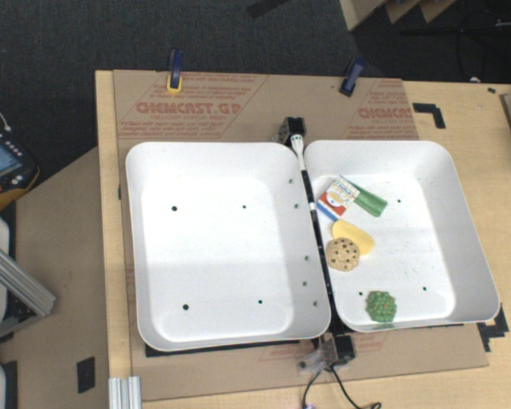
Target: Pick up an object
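Step in hand is judged to be target selection, before any approach; the jaw state cannot be told. 5 candidates are logged in the right bin (443,228), near its divider side: green tube (369,202), packet (333,204), yellow piece (358,236), cookie (342,253), green clump (381,306). The clump, set apart, is judged easiest; a descent directly above it is called for.
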Robot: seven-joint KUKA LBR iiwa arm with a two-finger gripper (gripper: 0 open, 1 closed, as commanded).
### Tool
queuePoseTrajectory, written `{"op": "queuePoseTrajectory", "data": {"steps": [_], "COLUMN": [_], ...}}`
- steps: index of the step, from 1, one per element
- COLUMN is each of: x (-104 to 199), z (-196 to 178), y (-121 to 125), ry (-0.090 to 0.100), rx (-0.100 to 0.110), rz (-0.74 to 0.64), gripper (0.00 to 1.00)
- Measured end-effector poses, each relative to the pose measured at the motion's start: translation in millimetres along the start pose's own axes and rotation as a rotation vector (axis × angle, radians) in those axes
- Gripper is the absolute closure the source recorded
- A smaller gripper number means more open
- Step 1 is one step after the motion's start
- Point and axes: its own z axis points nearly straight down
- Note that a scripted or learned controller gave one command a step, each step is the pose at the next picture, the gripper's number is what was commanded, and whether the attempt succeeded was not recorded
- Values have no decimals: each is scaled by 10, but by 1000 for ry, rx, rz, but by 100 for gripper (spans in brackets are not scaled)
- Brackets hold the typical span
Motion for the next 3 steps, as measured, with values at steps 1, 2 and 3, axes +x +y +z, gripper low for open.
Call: {"op": "queuePoseTrajectory", "data": {"steps": [1,2,3], "x": [-3,-6,-10], "z": [-107,-217,-324], "y": [9,20,29], "ry": [-3,-6,-9], "rx": [-4,-9,-14], "rz": [0,-1,-2], "gripper": [100,100,100]}}
